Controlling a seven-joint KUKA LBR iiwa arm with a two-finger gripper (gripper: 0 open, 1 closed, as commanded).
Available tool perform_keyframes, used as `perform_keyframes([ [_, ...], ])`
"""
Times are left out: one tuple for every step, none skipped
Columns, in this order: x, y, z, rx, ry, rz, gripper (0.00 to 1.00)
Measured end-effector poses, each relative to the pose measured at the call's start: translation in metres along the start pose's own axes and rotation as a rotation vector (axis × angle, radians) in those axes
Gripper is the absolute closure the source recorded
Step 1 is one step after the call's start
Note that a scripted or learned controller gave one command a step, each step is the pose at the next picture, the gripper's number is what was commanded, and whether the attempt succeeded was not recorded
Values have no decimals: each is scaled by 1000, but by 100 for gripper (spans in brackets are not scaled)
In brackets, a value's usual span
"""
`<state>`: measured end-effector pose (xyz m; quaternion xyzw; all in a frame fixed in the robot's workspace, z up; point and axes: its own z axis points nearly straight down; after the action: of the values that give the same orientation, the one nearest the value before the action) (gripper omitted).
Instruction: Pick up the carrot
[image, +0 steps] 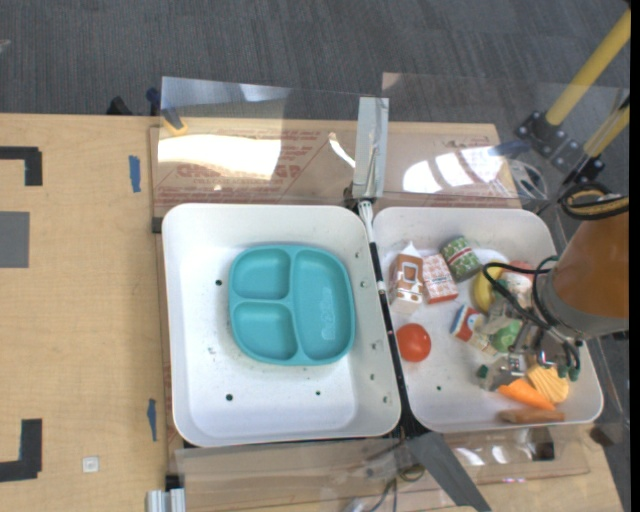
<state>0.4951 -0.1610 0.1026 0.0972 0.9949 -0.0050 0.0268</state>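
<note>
Gripper (525, 352) sits low in the right bin (440, 405), near its front-right corner, amid cables and clutter; can't tell its state from this angle. Arm (595, 275) with its orange band comes in over the bin's right rim.

Carrot (527, 394) lies flat just in front of the gripper, close to the front wall. Long axis runs roughly left-right with a slight slant, one end toward the bin's middle, the other toward the right corner. Whether the gripper touches it is unclear. A yellow ridged piece (548, 381) sits right against its upper right side.

Open room: bare white floor left of the carrot, reaching toward the divider. Tight on the right and front, where the walls are near.

Farther back: red ball (414, 342) near the divider, well apart from the carrot. A small red-and-white item (464, 324) and green bits (502, 333) lie beside the gripper. Banana (484, 291) behind those. Two snack boxes (422, 278) and a green can (461, 257) sit toward the back wall.

Left bin (190, 300) holds a teal divided plate (293, 304), centred, with clear floor around it.
</note>
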Motion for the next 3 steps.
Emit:
perform_keyframes([
  [3, 10, 0, 5, -1, 5, 0],
  [-4, -16, 1, -7, -1, -254, 0],
  [-10, -12, 0, -6, 14, -195, 0],
])
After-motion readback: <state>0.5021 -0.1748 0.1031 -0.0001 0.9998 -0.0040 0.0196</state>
